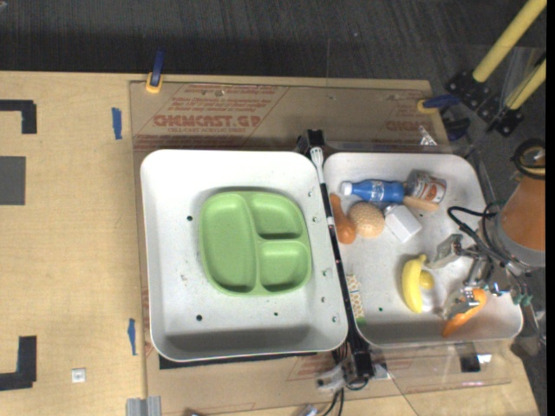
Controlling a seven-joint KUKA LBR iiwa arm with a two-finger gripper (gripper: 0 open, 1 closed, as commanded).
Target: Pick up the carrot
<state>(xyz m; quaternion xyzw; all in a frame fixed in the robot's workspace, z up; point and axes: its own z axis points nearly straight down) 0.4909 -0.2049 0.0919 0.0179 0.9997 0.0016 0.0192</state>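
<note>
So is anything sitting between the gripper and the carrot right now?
Nothing visible does. The gripper is right over the carrot in the right bin's near right corner, and the carrot's orange shows directly under it. The banana lies just to the left, clear of that path.

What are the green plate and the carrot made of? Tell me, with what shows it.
Green plate: likely moulded plastic, matte to satin; even pale green colour, rounded compartment walls, soft highlights.
Carrot: probably plastic toy food, though the view is too small to be sure; uniform bright orange, smooth surface with a slight sheen.
</note>
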